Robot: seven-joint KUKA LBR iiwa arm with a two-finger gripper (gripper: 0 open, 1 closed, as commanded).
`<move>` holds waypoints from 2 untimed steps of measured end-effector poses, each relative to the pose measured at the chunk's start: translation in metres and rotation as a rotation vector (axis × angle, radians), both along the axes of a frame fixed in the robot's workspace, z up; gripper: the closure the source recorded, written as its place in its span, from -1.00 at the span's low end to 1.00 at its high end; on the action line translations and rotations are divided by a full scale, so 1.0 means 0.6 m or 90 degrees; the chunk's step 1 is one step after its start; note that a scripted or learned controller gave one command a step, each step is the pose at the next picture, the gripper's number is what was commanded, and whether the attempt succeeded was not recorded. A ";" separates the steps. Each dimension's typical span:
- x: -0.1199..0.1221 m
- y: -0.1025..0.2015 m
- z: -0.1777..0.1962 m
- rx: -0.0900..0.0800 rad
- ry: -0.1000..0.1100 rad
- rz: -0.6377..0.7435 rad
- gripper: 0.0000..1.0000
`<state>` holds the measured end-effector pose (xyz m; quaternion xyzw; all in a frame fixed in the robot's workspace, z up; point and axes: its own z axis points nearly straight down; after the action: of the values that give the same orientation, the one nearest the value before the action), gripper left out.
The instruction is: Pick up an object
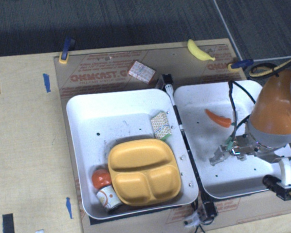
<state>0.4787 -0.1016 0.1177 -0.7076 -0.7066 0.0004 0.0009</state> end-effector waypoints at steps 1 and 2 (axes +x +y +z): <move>0.037 0.008 -0.053 -0.001 -0.003 0.000 -1.00; 0.069 0.014 -0.053 -0.001 -0.003 0.001 -1.00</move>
<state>0.5203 -0.0932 0.0858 -0.7071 -0.7071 -0.0008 -0.0012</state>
